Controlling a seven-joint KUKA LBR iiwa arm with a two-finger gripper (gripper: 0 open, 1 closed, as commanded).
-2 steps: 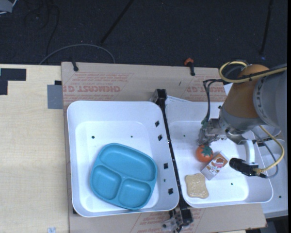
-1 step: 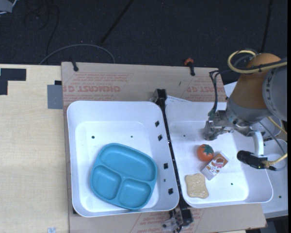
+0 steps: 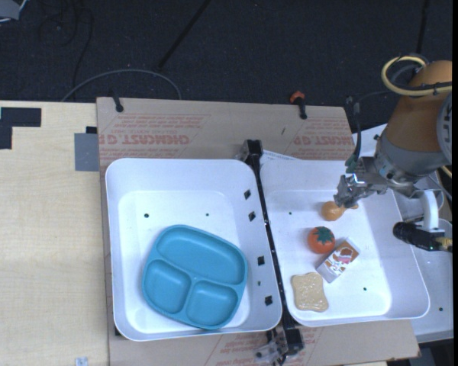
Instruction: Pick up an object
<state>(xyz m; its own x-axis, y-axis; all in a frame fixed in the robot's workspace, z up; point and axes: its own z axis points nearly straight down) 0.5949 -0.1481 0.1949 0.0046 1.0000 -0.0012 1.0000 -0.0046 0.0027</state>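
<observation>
The grey arm, with its orange band above the wrist, reaches in over the right bin, a shallow white tray with smooth glossy walls and rounded corners. Its metal pincer hangs above the far part of that bin, just beside a small round yellow-orange fruit-like piece; nothing is visibly caught in it, and how wide it stands cannot be told from this slant.

Taking the right bin as the landmark, the objects lie on its floor. The yellow-orange piece sits near the middle of the far half. Nearer the camera from it rests a toy tomato, round, shiny red-orange with a green top. Just beside the tomato, on the arm's side, lies a small flat rectangular packet, white with red printing, turned at an angle. Toward the bin's near wall lies a flat tan piece shaped like a slice of toast, with a matte, grainy look.

Across the black divider strip from the right bin sits the left bin, of the same white plastic. In it rests a blue plastic plate, smooth, rounded, and moulded into three compartments.

Both bins stand on a brown cardboard sheet with printed lettering, laid on the pale wood-grain counter.
</observation>
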